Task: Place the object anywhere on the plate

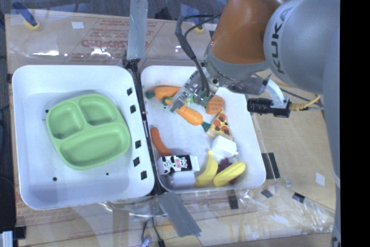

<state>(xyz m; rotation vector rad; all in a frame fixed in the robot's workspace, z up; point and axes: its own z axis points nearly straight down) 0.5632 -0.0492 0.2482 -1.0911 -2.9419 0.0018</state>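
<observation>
Claw (191, 94) low in right bin (245, 124), upper middle of frame, among toy food, likely reaching for pick. Grip state: cannot tell. Carrot (189, 115) just below it, on bin floor. Green plate (88, 129) waits in left bin (29, 124) as drop spot.

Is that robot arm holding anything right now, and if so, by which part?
It cannot be told. The end effector is low in the right bin, just above a carrot, but the arm hides whether anything sits in its grip.
</observation>
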